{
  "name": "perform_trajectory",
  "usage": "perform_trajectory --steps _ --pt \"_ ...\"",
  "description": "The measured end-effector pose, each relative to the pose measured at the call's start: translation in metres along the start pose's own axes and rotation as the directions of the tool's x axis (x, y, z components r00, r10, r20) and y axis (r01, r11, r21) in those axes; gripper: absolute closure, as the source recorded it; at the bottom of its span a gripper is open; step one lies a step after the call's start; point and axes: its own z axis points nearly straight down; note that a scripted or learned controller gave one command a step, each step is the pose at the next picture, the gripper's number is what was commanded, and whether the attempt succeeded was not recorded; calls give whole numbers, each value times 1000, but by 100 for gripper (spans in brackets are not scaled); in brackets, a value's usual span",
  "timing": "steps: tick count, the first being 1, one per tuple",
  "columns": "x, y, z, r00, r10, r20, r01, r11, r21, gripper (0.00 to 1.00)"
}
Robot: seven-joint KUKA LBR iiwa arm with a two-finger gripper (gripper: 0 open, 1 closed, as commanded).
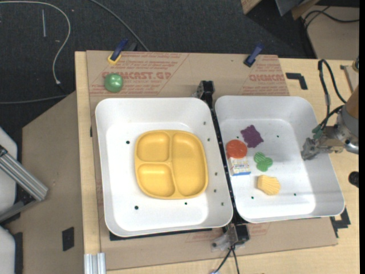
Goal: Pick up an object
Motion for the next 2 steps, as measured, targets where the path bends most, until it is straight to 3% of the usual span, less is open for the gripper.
perform_trajectory --steps 2 --pt "-1 3 -75 1000 -1 -1 1 1000 1 100"
